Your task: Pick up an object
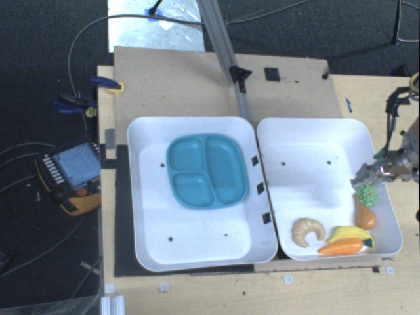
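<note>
Far left, off the surface [289,84]: dark floor with looping cables and a blue-screened handheld controller [71,176] in an orange-trimmed casing. Left white bin [147,241]: a blue three-compartment plate [207,170] lying flat toward the bin's rear half. Centre, between the two bins: three small black clips [260,188] along the touching rims; behind them, a slanted grey pole [220,35] crossing the tan board. Right white bin [308,149]: toy foods grouped in the near right corner, namely a tan croissant [307,230], then an orange carrot [341,247] lying just beside a yellow banana [350,233], then an orange-brown piece [365,216] close against the right wall, with a green bumpy toy [367,194] touching its upper end. Far right: end effector [375,173] over the bin's right rim, directly above the green bumpy toy; finger spread impossible to tell, and nothing seen gripped between them. Grey arm [412,151] entering at the edge.
</note>
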{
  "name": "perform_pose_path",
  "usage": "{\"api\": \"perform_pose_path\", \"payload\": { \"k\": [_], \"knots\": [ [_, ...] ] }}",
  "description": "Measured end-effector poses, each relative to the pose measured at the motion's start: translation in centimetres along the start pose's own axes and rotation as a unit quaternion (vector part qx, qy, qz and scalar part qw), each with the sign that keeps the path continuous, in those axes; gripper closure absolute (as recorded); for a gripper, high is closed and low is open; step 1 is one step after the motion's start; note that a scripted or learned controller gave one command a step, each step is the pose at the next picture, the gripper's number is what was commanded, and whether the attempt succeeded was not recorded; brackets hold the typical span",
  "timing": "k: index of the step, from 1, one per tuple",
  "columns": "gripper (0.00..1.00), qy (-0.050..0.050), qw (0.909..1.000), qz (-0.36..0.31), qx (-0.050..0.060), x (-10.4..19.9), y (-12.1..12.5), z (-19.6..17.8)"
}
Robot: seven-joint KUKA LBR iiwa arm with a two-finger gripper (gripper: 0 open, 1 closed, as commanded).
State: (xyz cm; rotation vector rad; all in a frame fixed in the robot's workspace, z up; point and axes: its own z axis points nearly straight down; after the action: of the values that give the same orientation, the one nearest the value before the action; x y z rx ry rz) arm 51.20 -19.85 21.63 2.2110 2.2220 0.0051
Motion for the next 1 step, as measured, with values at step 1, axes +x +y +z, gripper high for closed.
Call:
{"api": "perform_pose_path", "payload": {
  "k": [1],
  "knots": [
    [1.00,0.000,1.0000,0.000,0.001,-0.03,0.16,-2.41]
  ]
}}
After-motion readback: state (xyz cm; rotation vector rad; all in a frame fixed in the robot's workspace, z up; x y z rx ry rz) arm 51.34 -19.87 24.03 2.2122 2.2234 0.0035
